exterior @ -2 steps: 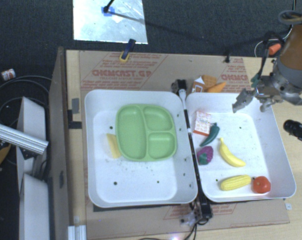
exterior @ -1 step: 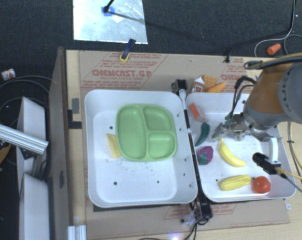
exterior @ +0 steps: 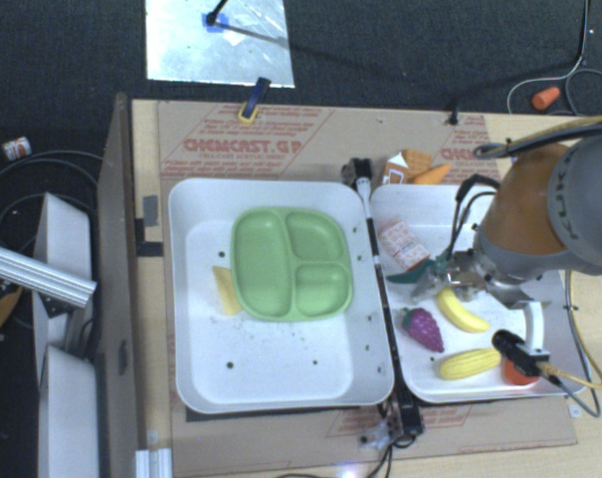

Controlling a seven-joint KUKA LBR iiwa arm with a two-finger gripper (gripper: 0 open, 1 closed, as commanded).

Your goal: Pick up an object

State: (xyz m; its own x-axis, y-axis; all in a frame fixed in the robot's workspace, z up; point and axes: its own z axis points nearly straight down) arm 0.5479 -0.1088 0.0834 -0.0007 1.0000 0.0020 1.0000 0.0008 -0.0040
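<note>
Camera view gives you a slanted look down on two white bins side by side. In the right bin point(exterior: 420, 207) lies a yellow banana point(exterior: 462, 311), its long axis running from upper left to lower right of the frame. Its upper-left end sits just below the gripper point(exterior: 442, 272), close enough that you cannot tell whether they touch. You cannot tell how the gripper's fingers stand; the grey arm point(exterior: 559, 212) with its orange band covers much of that spot as it reaches in from the right of the frame.

Left of the banana and just beside it you see a purple grape bunch point(exterior: 424, 329), tilted the same way. Below the banana lies a yellow corn cob point(exterior: 469, 363), its long axis nearly level, rising slightly to the right. Above and left of the gripper lies a small printed packet point(exterior: 402, 242), and an orange carrot point(exterior: 430, 174) rests at the bin's top edge.

The left bin point(exterior: 196, 366) holds a green divided plate point(exterior: 291, 264), with a yellow piece point(exterior: 225, 289) touching its left rim. Both bins rest on a cardboard sheet point(exterior: 241, 142) over the bench, with dark carpet point(exterior: 62, 38) beyond.
</note>
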